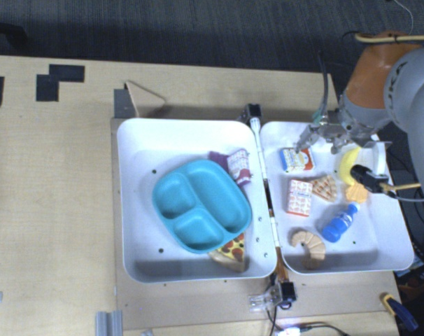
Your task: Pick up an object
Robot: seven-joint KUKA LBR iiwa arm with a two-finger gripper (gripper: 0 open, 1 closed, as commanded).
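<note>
My gripper (321, 139) hangs over the far edge of the right bin (390, 254), open, with nothing between its fingers. Just below and left of it lies a small white, blue and orange carton (296, 159). A yellow banana (348, 164) lies to its right. Further forward in the same bin are a red-and-white wafer pack (299, 197), a waffle piece (326, 187), a blue bottle (338, 222) and a croissant (308, 243).
The left bin (131, 187) holds a blue divided plate (201, 205), a purple-and-white packet (237, 164) at its far rim and a pizza slice (230, 251) under its near rim. A ridge (262, 187) separates the bins.
</note>
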